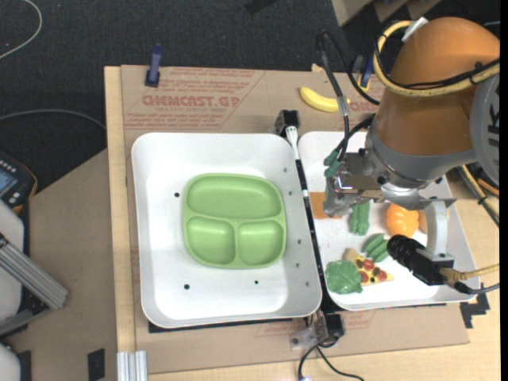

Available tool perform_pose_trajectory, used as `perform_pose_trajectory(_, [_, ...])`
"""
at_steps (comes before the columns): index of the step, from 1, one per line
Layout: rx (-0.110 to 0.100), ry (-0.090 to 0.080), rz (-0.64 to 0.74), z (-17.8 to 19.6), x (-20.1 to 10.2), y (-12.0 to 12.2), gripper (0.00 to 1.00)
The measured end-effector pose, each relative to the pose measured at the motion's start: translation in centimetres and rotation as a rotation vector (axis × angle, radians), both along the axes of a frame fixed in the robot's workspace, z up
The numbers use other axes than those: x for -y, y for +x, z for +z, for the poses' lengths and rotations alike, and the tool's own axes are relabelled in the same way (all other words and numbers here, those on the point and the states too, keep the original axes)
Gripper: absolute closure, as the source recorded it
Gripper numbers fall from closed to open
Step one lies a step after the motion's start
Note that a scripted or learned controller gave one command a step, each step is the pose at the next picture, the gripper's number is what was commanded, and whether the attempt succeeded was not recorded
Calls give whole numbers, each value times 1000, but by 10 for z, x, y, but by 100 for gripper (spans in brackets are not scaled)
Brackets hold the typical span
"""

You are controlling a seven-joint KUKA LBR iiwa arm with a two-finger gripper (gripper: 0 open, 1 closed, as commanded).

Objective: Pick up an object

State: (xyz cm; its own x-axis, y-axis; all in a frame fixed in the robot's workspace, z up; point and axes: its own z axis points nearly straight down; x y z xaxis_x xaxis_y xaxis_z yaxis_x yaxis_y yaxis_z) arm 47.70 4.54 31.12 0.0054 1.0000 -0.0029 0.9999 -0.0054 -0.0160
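Left bin (151,213): green divided plate (234,219), centred. Right bin (413,292): toy orange (401,219), pizza slice (371,271), green leaf (344,276) along its near edge. Tool (341,201) at that bin's left edge, grip state cannot be told.

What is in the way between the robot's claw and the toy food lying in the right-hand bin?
Nothing visible blocks it. The gripper hangs directly over the right bin, close above the green pickle-like piece. The orange fruit, pizza slice and leafy green piece lie beside it, crowded but not covering it.
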Motion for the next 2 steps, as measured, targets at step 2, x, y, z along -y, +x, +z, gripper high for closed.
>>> perform_pose_trajectory(2, [-2, 3, -2, -83, 119, -1, 100])
